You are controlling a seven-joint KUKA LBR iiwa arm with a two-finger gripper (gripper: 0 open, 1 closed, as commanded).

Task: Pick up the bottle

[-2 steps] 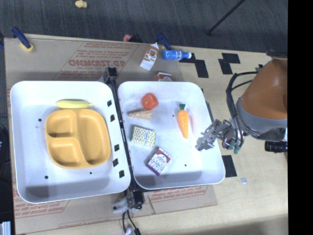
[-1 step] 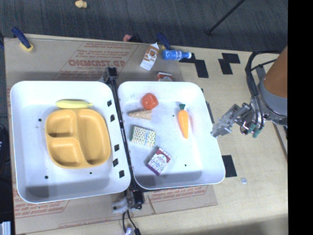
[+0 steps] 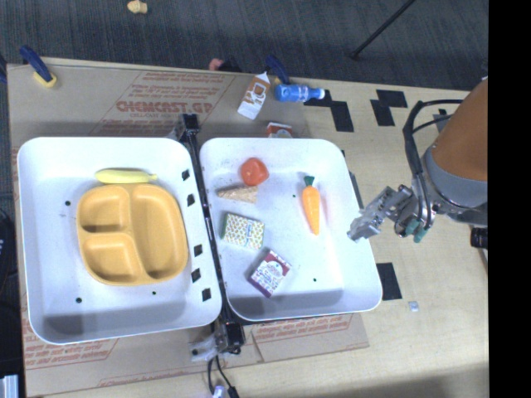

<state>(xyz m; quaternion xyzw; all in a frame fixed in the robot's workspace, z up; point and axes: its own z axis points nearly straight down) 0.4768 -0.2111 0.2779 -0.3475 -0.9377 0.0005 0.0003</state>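
Observation:
A small blue bottle (image 3: 294,94) with a white cap lies on its side on the bench behind the right bin, outside both bins. My gripper (image 3: 371,215) hangs just past the right bin's right rim, well in front of the bottle and to its right. It is open, its fingers pointing left toward the bin with nothing between them.
The right bin (image 3: 332,288) holds a tomato (image 3: 255,172), a carrot (image 3: 311,208), a bread wedge (image 3: 239,193) and two small packets (image 3: 244,230). In the left bin (image 3: 41,305) are a yellow divided plate (image 3: 131,232) and a banana (image 3: 125,176). A small carton (image 3: 254,98) lies left of the bottle.

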